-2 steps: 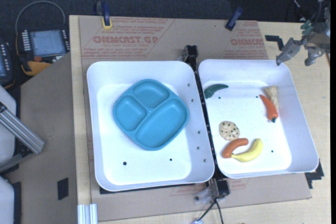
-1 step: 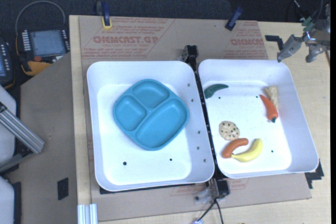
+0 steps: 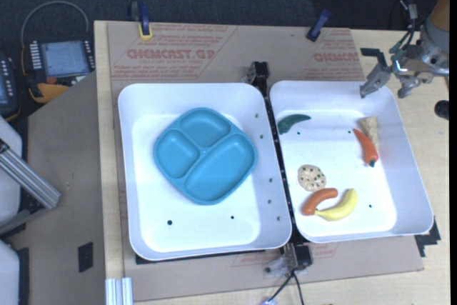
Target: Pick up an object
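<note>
claw open over the right bin's far corner, nothing grabbed

while the gripper point(image 3: 390, 84) hangs above the far right corner of the right bin point(image 3: 410, 182), we see its two fingers spread apart with nothing between them. nearest candidate is the carrot point(image 3: 366, 146), lying just below the claw beside a pale wedge-shaped piece point(image 3: 370, 126), the two touching or nearly so. we judge the carrot a toy: light, stiff, smooth plastic, likely slippery, so we'd close across its narrow body at mid-length, not the tapered tip. further toward the near side sit a cookie point(image 3: 311, 176), a sausage point(image 3: 318, 201) and a banana point(image 3: 339, 206), the last two touching, which makes a clean grab harder. a dark green piece point(image 3: 293, 122) lies near the bin's left wall. the left bin point(image 3: 136, 175) holds a blue divided plate point(image 3: 205, 155), flat and wide, a poor pick.
</note>
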You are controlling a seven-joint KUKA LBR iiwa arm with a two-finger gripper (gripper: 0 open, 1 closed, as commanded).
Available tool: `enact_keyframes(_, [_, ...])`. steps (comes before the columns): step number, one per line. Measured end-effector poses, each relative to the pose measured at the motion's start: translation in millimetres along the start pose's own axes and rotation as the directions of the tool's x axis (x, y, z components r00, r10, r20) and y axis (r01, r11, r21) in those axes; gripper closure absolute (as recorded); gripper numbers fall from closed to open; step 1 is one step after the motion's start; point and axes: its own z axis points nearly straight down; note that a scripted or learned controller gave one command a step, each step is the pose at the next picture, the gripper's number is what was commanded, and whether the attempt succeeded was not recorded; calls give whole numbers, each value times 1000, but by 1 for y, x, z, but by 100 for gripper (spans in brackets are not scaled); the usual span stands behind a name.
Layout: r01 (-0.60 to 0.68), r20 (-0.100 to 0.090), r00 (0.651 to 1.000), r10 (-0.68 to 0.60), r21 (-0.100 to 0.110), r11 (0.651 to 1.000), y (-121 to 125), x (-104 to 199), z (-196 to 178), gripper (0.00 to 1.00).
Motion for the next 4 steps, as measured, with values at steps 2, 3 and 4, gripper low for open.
enact_keyframes(2, [-1, 0, 1000, 1, 0, 1000, 0, 1, 107, 0])
enact_keyframes(3, [1, 3, 1000, -1, -8, 1000, 2, 0, 92, 100])
enact_keyframes(4, [0, 5, 1000, 0, -15, 1000, 6, 1, 27, 100])
